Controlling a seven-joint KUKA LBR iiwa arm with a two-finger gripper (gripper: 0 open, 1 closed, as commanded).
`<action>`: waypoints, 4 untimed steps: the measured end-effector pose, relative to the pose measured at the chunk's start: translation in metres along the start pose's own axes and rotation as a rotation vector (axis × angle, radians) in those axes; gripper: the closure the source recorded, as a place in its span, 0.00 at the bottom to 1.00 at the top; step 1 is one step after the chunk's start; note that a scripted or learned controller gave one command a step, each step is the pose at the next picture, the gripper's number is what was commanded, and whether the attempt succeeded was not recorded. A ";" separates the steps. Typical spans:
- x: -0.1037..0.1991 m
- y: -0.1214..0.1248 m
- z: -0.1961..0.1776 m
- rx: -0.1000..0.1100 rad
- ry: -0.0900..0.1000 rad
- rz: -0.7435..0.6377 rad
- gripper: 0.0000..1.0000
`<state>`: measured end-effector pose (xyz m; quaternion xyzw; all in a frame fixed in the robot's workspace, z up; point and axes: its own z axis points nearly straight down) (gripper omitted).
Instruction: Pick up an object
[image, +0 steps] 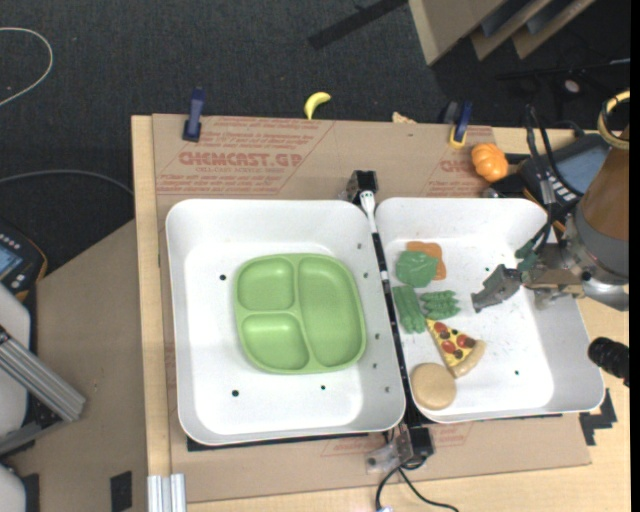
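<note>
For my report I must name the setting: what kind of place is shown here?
Probably a robotics lab bench set up for grasping trials: two white bins clamped onto a board, toy food such as a pizza slice, and a robot arm's pincer over the right bin.

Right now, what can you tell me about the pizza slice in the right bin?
The pizza slice is a toy wedge, plastic by its look, with a yellow top, red round spots and a tan crust edge. It lies flat on the floor of the right bin, tip toward the upper left. Its crust end touches or nearly touches the tan round piece; the green leafy toy lies just above it.
</note>
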<state>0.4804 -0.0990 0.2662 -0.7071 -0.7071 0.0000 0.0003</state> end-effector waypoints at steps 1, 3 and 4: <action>-0.003 0.002 0.183 -0.015 -0.011 0.002 0.00; 0.055 0.001 -0.008 -0.018 0.000 -0.008 1.00; 0.132 0.000 -0.039 -0.007 0.002 -0.010 1.00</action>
